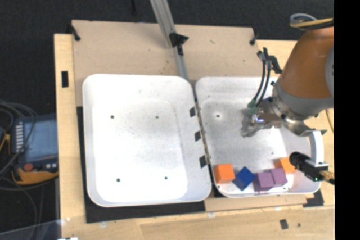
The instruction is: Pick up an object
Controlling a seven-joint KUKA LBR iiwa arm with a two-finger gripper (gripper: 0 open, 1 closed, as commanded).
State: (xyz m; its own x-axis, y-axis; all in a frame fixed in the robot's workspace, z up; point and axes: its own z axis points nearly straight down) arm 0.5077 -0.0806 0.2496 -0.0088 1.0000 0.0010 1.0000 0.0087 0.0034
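Several small blocks lie along the near edge of the right bin (225,98): an orange block (225,172), a blue block (244,178), two purple blocks (270,180) side by side, and another orange block (287,164) partly hidden at the right. My gripper (250,127) hangs over the middle of the right bin, well above and behind the blocks. Nothing shows between its fingers.
The left bin (140,137) sits beside the right one, with a row of clips (198,135) on the ridge between them. A metal pole (163,8) slants up from the back. A black fitting (306,168) on the arm hangs over the right bin's near right corner.
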